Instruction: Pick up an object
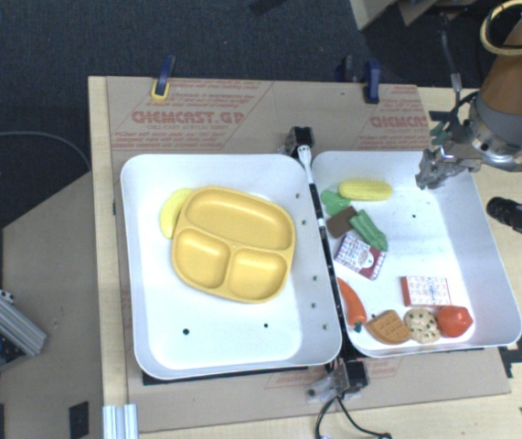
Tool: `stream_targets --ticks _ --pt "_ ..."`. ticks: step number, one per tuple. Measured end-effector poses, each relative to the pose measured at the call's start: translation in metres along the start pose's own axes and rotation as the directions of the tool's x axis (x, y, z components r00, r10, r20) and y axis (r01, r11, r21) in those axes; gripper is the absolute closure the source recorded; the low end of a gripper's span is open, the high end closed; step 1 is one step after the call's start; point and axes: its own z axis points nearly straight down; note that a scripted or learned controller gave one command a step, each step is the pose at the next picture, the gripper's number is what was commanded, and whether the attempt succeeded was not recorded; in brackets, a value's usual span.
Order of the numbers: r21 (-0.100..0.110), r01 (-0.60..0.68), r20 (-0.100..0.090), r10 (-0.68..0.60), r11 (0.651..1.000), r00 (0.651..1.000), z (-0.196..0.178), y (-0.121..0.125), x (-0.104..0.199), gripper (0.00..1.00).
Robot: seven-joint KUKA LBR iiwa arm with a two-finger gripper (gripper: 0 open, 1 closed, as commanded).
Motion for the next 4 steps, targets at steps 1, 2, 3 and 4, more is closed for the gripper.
stream_targets --ticks 1,2,3,4 --pt "0.000 0.000 0.000 0.000 1.000 1.000 -0.039 0.002 0.000 1.00" --pt "0.011 0.002 -0.005 -0.002 1.000 1.000 -0.030 -0.025 0.041 1.00" --pt "0.010 0.003 -0.006 -0.003 1.000 1.000 -0.039 -0.054 0.089 1.00" --pt "0.012 -0.002 -0.004 0.002 1.000 1.000 -0.038 -0.087 0.098 1.00"
